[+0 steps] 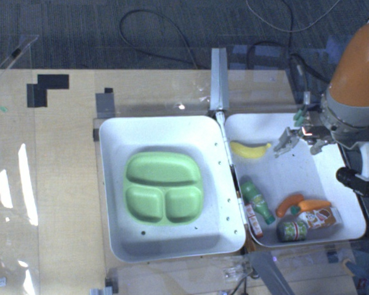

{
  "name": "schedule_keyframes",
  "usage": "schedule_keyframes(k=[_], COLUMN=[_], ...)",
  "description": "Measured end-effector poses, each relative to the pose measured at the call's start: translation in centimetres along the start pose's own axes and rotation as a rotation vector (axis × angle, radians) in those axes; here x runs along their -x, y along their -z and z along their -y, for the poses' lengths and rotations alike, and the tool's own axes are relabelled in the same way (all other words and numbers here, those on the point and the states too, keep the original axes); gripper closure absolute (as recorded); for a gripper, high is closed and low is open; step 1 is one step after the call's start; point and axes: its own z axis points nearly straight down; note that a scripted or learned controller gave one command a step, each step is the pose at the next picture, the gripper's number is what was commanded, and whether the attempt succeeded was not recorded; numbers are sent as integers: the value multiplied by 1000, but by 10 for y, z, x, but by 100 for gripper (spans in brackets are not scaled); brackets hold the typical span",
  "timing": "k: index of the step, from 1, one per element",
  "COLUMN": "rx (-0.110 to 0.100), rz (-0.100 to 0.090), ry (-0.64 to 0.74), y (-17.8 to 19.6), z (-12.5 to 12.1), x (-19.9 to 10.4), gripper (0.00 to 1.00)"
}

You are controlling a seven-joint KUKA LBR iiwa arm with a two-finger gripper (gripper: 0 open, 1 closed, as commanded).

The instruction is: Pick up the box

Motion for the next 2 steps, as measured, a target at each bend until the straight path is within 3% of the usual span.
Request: schedule_keyframes(k=[1,2], rx=[-3,0], rz=[-1,-1], ry=[-38,-247], y=[-79,-64], z=[47,58], x=[-88,-67], gripper=[0,0])
